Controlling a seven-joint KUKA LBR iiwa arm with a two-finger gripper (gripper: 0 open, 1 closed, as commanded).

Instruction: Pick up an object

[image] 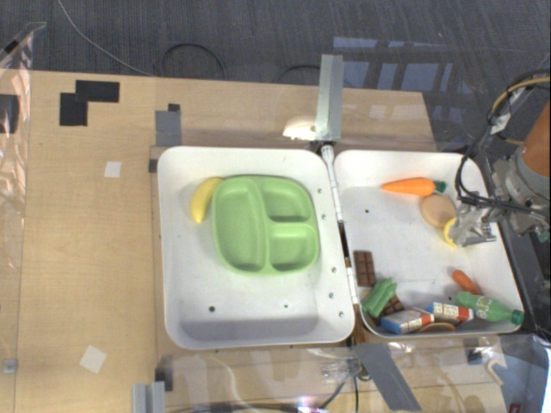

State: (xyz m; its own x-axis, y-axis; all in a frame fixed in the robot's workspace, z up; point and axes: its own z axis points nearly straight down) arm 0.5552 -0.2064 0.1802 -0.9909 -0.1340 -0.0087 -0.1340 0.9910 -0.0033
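Observation:
My gripper (pixel 472 230) hangs low at the right side of the right bin (pixel 405 256). It sits right beside a small yellow object (pixel 448 231), partly covering it. A tan round object (pixel 436 209) lies just to its upper left, touching the yellow one. An orange carrot (pixel 411 187) with a green tip lies further back. A small red-orange piece (pixel 466 280) lies in front of the gripper. Nothing is visibly lifted.
Along the right bin's front lie a green bottle (pixel 486 306), a blue and white box (pixel 406 321), a green object (pixel 377 297) and a chocolate bar (pixel 365 268). The left bin (pixel 185 317) holds a green divided plate (pixel 263 223) and a banana (pixel 203 198).

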